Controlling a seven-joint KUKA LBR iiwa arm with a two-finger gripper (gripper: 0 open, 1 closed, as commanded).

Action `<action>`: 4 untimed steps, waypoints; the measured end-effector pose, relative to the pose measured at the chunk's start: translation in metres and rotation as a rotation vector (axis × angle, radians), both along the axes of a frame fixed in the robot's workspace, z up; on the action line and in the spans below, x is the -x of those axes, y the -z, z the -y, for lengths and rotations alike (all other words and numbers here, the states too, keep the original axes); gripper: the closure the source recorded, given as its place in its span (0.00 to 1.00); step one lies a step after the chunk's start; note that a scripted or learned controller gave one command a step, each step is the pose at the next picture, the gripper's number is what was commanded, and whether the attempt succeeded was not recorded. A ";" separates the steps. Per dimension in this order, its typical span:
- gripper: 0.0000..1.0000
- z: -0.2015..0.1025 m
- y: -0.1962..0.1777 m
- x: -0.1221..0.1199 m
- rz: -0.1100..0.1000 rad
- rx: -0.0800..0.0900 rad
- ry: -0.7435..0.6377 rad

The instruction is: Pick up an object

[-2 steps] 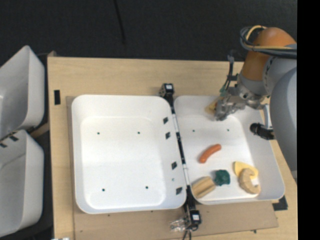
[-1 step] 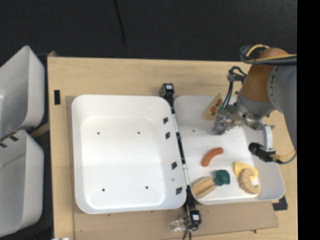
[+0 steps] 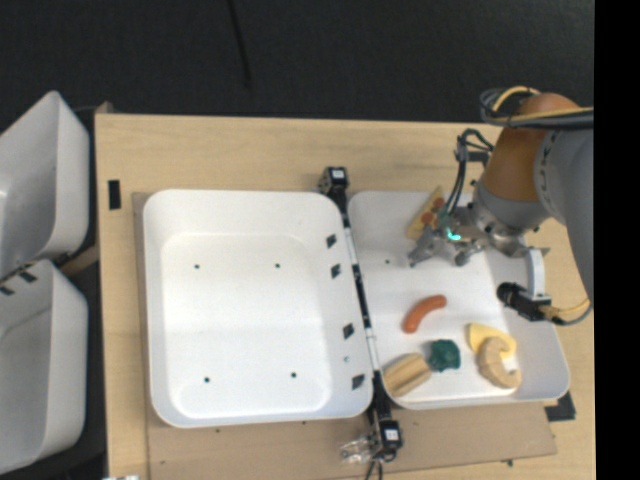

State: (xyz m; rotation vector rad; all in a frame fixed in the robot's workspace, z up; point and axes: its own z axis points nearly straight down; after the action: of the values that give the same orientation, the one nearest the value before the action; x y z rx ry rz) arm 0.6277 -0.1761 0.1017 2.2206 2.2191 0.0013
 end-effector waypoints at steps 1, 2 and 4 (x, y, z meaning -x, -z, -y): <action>0.00 -0.054 0.000 -0.039 0.003 0.000 -0.007; 0.00 -0.077 -0.033 -0.011 -0.001 0.000 -0.004; 0.00 -0.071 0.001 0.107 -0.007 -0.001 0.002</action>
State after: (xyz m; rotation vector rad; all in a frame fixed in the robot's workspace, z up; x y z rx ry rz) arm 0.5209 -0.1050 0.1004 2.2273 2.2209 -0.0059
